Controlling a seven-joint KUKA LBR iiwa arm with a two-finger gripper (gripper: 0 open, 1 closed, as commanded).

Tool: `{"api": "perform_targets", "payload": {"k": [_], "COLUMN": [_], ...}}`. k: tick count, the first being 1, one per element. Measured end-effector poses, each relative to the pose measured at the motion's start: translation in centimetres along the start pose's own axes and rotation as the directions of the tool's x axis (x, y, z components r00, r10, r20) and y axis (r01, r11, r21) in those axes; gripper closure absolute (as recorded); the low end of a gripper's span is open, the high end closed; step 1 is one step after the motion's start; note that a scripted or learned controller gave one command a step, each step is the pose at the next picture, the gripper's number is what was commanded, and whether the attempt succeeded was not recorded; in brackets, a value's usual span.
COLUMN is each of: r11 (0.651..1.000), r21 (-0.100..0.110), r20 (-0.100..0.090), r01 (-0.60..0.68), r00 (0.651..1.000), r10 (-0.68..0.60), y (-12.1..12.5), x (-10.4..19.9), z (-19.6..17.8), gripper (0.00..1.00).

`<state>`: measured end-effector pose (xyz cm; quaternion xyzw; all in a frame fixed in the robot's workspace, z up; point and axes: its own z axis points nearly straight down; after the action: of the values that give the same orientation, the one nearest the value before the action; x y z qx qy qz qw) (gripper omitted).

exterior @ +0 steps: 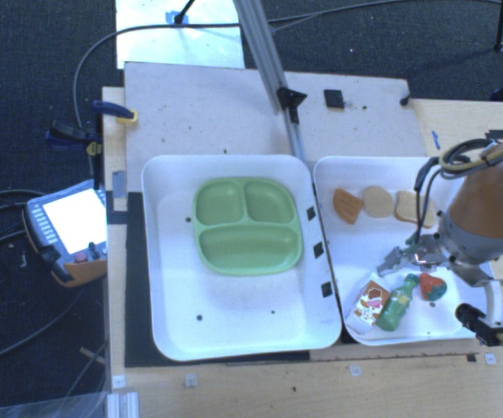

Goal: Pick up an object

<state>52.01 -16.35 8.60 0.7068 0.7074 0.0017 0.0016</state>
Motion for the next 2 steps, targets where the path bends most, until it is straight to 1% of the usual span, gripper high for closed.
{"api": "perform_targets", "payload": {"k": [1,2], "r11": [1.000,1.000], "r21": [-0.009,-0.003], "r20": [0.003,0.002], "r01": [0.001,0.005], "r00": [1.000,1.000], "r10": [-0.001,-0.005], "y": [0.3,1.1], "x": [0.0,0.4], "z": [-1.4,-7.5], "gripper": [1.00,1.00]}}
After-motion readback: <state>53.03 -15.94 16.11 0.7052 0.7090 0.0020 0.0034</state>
